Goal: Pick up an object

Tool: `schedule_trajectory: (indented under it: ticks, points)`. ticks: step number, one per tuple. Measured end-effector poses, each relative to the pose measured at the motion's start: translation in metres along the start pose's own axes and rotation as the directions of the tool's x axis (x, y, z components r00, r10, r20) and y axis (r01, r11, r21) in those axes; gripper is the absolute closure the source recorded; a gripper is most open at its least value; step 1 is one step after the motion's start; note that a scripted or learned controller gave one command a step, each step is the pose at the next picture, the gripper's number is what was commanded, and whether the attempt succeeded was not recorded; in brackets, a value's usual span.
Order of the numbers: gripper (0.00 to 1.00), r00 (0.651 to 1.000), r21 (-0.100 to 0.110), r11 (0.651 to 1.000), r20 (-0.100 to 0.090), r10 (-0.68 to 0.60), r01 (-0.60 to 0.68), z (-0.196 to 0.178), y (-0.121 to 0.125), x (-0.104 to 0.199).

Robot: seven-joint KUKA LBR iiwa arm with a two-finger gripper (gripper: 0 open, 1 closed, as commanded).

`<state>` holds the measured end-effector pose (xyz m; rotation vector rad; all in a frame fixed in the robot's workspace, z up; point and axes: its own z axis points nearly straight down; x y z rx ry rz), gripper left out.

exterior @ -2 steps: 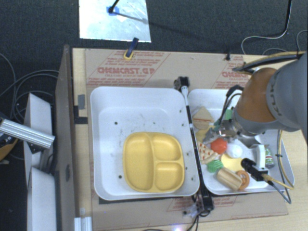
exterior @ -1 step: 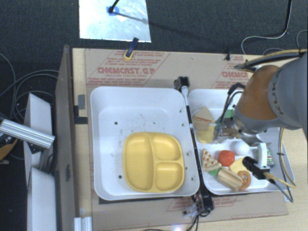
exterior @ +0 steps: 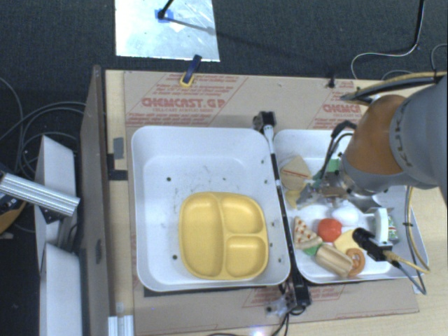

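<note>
Over the right bin [exterior: 308, 275], the end effector [exterior: 315, 191] sits low near the tomato [exterior: 330, 229] at its five o'clock; I can't tell its state, and nothing looks lifted yet.

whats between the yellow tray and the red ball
In the camera view, the two bins' adjoining walls and a pizza-slice toy lie between the yellow tray and the red ball.

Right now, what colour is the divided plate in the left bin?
Pale yellow plate, plain, no pattern; seen in the camera view.
</note>
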<state>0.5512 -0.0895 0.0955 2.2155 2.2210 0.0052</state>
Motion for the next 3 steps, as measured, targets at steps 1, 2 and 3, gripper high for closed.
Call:
schedule_trajectory:
  ticks: [1,2,3]
  points:
    - [0.0,1.0,0.007,1.0,-0.002,0.005,-0.005,0.011,-0.053,-0.016]
    - [1.0,1.0,0.002,1.0,-0.002,0.001,-0.001,0.0,-0.049,-0.015]
    - [1.0,1.0,-0.005,1.0,-0.003,-0.009,0.009,-0.094,-0.037,0.048]
